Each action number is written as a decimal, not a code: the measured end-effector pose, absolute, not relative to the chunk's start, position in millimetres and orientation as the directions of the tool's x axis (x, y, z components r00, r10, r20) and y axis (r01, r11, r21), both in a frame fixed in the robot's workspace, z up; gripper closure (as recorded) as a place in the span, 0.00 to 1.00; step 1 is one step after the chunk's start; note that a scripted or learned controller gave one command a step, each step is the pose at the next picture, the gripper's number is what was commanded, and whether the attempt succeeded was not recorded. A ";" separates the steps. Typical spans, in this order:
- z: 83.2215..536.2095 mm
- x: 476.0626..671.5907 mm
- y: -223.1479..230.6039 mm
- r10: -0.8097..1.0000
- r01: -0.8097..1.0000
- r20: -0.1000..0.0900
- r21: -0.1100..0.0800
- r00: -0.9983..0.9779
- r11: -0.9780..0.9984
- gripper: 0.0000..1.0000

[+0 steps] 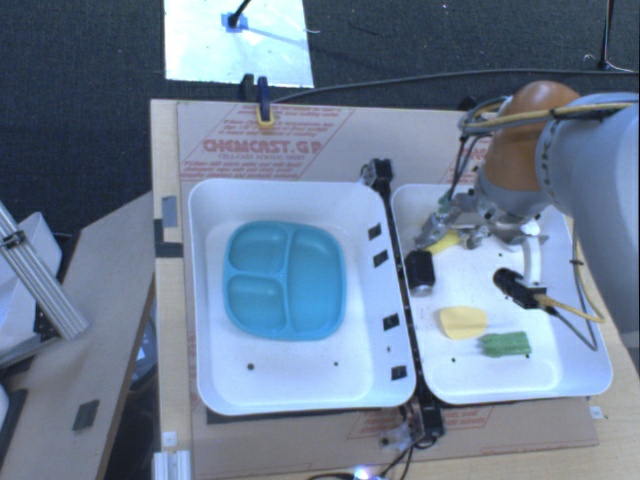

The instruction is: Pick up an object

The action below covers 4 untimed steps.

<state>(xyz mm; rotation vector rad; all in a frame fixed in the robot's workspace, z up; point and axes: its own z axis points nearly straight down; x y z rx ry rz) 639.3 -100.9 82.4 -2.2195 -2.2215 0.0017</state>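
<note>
Gripper (447, 230): low over the far left part of the right bin (585, 376); whether it is spread or closed is not clear from this angle.
Yellow piece (461, 321): flat, pale, rounded; lies near the right bin's middle, apart from the gripper.
Green piece (505, 343): small, oblong, rough-looking; just beside the yellow piece, to its right.
Black cylinder (418, 271): short, with a silvery end; lies by the right bin's left wall, near the gripper.
Left bin (215, 373): holds a blue divided plate (285, 278).
</note>
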 end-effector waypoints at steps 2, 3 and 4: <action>153.2 635.1 -109.5 1.000 1.000 -0.001 0.007 0.000 0.000 1.00; 207.3 632.7 -99.9 1.000 1.000 -0.001 0.007 -0.005 0.005 1.00; 256.5 629.8 -101.4 1.000 1.000 -0.001 0.007 -0.005 0.005 1.00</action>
